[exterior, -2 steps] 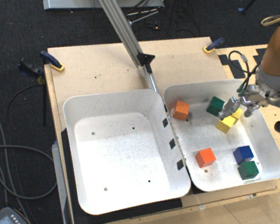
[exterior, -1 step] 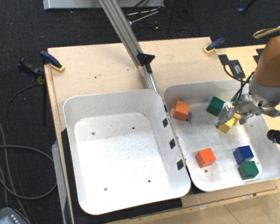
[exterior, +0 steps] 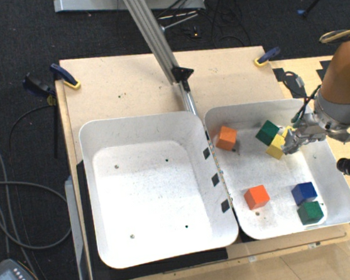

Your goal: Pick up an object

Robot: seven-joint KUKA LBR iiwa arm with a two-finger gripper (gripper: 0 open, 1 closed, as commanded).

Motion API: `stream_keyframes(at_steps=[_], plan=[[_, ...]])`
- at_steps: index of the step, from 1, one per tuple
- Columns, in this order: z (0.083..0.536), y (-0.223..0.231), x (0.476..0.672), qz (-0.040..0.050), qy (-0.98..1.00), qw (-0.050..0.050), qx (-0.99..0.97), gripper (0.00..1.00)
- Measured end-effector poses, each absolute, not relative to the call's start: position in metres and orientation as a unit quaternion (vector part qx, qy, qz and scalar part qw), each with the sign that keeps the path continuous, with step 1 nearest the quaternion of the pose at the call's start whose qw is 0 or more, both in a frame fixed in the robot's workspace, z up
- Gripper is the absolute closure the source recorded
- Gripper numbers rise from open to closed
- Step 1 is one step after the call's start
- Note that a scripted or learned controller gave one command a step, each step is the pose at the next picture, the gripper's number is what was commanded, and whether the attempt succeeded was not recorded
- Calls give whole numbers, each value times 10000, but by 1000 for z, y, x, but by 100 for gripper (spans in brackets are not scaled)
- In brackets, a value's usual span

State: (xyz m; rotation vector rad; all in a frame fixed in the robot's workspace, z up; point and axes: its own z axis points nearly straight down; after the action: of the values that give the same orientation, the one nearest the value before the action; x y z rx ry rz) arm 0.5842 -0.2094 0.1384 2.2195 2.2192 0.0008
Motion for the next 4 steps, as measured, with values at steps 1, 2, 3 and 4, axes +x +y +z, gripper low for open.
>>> stream_keyframes(at_steps=[1, 2, 3, 4], plan=[[202, -208, 584, 16, 7079, 38, 7063, 100], [266, -205, 590, 18, 7085, 44, 7056, 100], [296, -205, 591, 10, 7083, 27, 7059, 100], [298, -147, 587, 8, 7099, -1, 7043, 100]])
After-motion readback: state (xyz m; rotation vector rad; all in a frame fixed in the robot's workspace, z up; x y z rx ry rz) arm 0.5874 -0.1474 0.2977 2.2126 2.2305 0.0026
